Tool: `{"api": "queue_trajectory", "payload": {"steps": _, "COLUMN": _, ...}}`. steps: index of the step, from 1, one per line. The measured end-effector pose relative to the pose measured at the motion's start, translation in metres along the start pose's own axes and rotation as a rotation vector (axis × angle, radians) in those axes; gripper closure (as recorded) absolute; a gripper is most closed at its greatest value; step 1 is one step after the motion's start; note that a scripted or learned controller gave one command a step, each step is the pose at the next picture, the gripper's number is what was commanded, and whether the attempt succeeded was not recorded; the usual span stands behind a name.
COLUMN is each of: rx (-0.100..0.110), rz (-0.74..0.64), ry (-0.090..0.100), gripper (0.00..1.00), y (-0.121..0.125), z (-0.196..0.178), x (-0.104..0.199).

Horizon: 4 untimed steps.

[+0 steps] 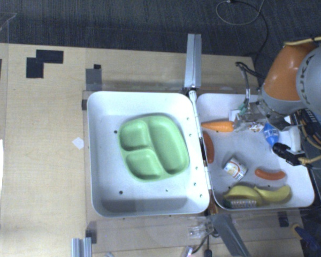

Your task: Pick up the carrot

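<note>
Fingers (250, 123) sit at the carrot's (218, 126) right end, state can't tell; carrot lies in the right bin (305, 197) near its left wall; grasp step underway, I judge; next needs firm closure before lifting.

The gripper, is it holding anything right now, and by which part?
Cannot be told: the gripper sits at the thick end of the carrot, but a grasp isn't visible.
</note>
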<state>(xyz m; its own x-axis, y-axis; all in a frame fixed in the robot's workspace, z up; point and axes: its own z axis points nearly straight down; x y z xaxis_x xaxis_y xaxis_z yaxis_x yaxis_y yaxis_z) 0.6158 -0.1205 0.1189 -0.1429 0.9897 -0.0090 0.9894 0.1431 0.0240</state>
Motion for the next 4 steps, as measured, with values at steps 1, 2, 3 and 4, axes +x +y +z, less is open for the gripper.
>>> {"api": "queue_trajectory", "payload": {"steps": 1, "rx": 0.000, "rz": 0.000, "ry": 0.000, "gripper": 0.00, "y": 0.000, "z": 0.000, "x": 0.000}}
{"api": "queue_trajectory", "payload": {"steps": 2, "rx": 0.048, "rz": -0.171, "ry": 0.011, "gripper": 0.00, "y": 0.018, "z": 0.010, "x": -0.007}}
{"api": "queue_trajectory", "payload": {"steps": 3, "rx": 0.051, "rz": 0.148, "ry": 0.005, "gripper": 0.00, "y": 0.033, "z": 0.027, "x": 0.015}}
{"api": "queue_trajectory", "payload": {"steps": 4, "rx": 0.052, "rz": 0.143, "ry": 0.005, "gripper": 1.00, "y": 0.034, "z": 0.018, "x": 0.016}}
